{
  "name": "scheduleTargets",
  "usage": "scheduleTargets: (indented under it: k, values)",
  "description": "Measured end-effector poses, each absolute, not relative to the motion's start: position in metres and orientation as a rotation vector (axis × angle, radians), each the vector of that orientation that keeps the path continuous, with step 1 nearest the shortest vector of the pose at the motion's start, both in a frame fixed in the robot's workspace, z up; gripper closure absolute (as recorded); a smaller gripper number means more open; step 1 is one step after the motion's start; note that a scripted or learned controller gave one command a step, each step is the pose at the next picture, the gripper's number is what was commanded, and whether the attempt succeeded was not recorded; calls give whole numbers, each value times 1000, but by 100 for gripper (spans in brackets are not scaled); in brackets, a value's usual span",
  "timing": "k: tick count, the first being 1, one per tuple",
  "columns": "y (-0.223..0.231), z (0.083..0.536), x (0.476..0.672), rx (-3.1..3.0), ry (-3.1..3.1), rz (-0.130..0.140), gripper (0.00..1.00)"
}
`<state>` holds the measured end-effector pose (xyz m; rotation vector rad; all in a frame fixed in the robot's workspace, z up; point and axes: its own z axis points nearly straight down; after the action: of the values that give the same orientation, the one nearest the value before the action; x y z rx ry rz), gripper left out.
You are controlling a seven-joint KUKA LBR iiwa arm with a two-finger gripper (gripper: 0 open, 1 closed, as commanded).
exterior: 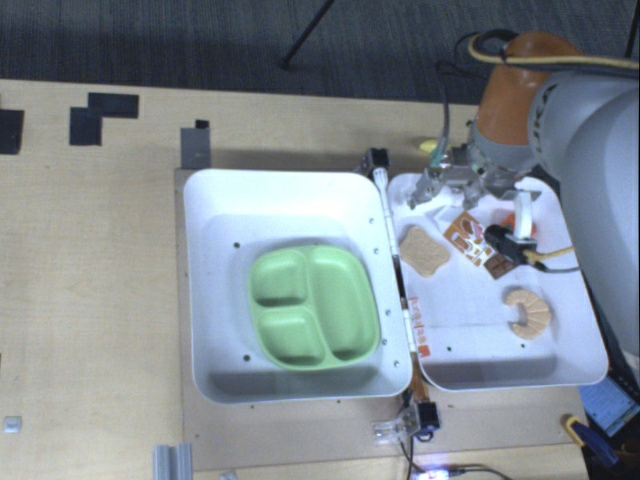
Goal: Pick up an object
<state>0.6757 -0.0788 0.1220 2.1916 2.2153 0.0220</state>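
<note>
My gripper [443, 196] hangs over the far left part of the right bin [560, 363], open, with nothing between its fingers. Just below it lie a tan slice of toast [425, 251] and a brown patterned packet [468, 238]. A small red and white piece [522, 215] lies to the right of the gripper. A pale curved pastry-like piece [527, 313] rests nearer the front right of that bin. The grey arm with its orange band [510, 93] comes in from the upper right.
The left bin [215, 268] holds a green divided plate [313, 306]. A ridge [395, 268] separates the two bins. Black patches [100, 116] mark the bench at the far left.
</note>
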Motion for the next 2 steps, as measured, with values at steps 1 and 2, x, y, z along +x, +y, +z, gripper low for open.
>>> scheduleTargets:
  k: [1, 2]
  values:
    - [-106, 89, 586, 2214, 2219, 9, 0]
    - [-104, 100, 588, 2211, 2219, 18, 100]
